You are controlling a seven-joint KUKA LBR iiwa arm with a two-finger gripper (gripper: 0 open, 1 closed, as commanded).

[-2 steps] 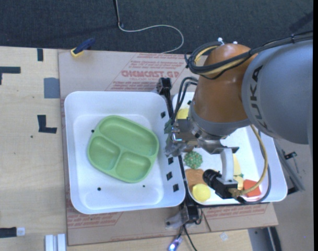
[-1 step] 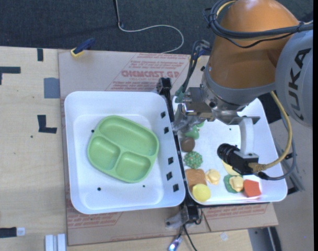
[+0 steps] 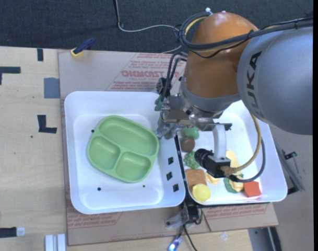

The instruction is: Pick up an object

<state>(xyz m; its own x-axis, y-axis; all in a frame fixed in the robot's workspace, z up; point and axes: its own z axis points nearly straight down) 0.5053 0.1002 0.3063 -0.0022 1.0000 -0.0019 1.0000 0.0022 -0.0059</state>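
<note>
target candidate: a brown round piece (image 3: 188, 144) is lying in the right bin (image 3: 269, 163), just beside the gripper (image 3: 173, 124) on its near-bench side. nothing is showing it gripped; i am judging it the likeliest pick only because it is closest.
gripper: it is hanging low over the divider between the two bins, tucked under the orange wrist. the wrist is hiding its working end, so i cannot tell whether it is wide, narrow or holding anything.
other pieces: a green leafy piece (image 3: 190, 161) is sitting just past the brown one, further from the gripper. an orange-tan piece (image 3: 196, 177) and a yellow ball (image 3: 201, 193) are lying beyond that. an orange block (image 3: 252, 189) is resting well apart from the gripper.
why crowded: the small pieces are bunching along the divider-side wall, probably leaving little room for a clean descent.
left bin: the left bin (image 3: 70, 140) is carrying a green divided plate (image 3: 122, 148), lying flat on the gripper's other side, near but apart.
step judged: approach or descent; no lift is showing yet.
risk: neighbouring pieces may get nudged rather than caught.
</note>
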